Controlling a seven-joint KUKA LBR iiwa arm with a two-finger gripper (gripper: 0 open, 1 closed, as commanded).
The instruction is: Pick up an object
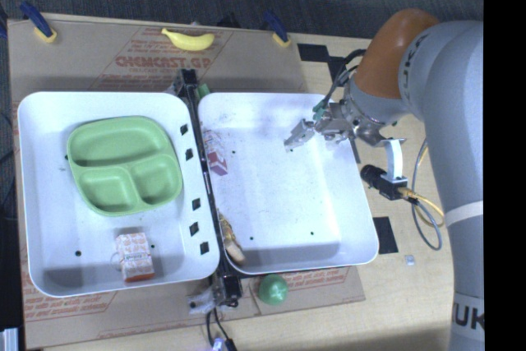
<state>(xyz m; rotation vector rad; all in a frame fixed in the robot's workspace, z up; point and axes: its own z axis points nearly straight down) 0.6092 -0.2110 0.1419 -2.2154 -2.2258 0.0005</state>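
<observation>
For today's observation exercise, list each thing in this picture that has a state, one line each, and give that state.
Green divided tray: lying flat in the left bin, compartments bare.
Small packet: lying in the left bin, near its front.
Banana: on the cardboard behind the bins.
Green ball: on the cardboard in front of the right bin.
Gripper: over the right bin, nothing between its fingers.

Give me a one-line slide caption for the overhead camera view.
KUKA arm's end effector hovers over the right bin; green divided tray and a small packet sit in the left bin.
</observation>
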